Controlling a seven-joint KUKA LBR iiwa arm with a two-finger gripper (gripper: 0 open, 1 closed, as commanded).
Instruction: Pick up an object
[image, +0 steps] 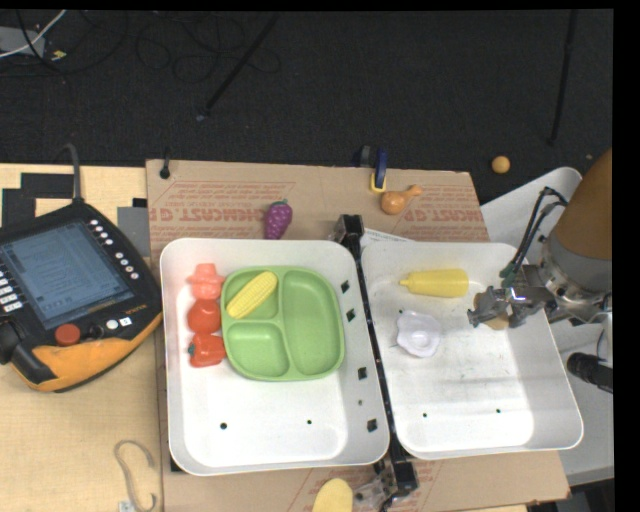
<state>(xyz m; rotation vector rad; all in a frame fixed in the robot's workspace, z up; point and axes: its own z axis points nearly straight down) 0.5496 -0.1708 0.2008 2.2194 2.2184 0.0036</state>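
In the right bin (470, 420) lie a yellow squeeze bottle (436, 284) near the back and a small white cup-like object (418, 335) toward the bin's left side. My gripper (492, 309) hangs over the right part of this bin, to the right of the bottle and the white object, with nothing visibly between its fingers. The left bin (260, 425) holds a green divided plate (285, 325) with a yellow corn cob (249, 293) in one compartment, and red-orange toy pieces (204, 315) beside the plate.
A purple grape toy (277, 218) and an orange toy (397, 199) rest on the cardboard behind the bins. A control pendant (70, 290) sits at the left. A yellow item (333, 495) lies in front of the bins.
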